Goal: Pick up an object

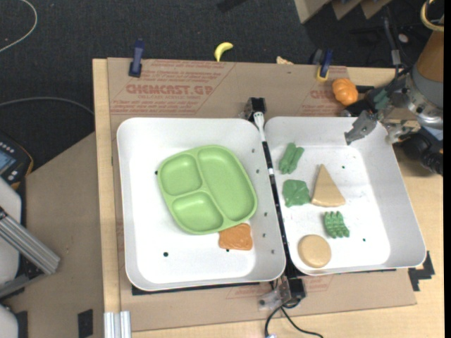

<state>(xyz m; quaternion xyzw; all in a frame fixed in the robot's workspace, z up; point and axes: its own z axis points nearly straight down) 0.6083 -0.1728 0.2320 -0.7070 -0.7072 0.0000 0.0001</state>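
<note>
Reaching in from the right edge, grey arm (423, 97) held low over the upper right corner of the right bin (373, 189); wrist angled down and toward the left, jaws (358, 129) hanging just above the bin's upper rim; state of the jaws cannot be told at this size; nothing seen between them.

Lying in the right bin, well apart from the jaws: long green piece (290, 158) near the upper left wall; squarish green piece (296, 192) just below it; tan wedge (326, 188) just beside that piece on its right, touching or nearly so; ridged green piece (336, 224) below the wedge; round tan disc (314, 251) near the lower rim.

Resting in the left bin (141, 189): green divided tray (206, 188), three compartments, set at a slant; orange piece (235, 239) touching the tray's lower right edge.

Sitting on the cardboard-covered counter (183, 90) outside the bins: small orange fruit (344, 91) near the right bin's upper corner, close to the arm; yellow banana-shaped piece (223, 49) at the far edge; blue clamps (136, 58) gripping that same edge.
</note>
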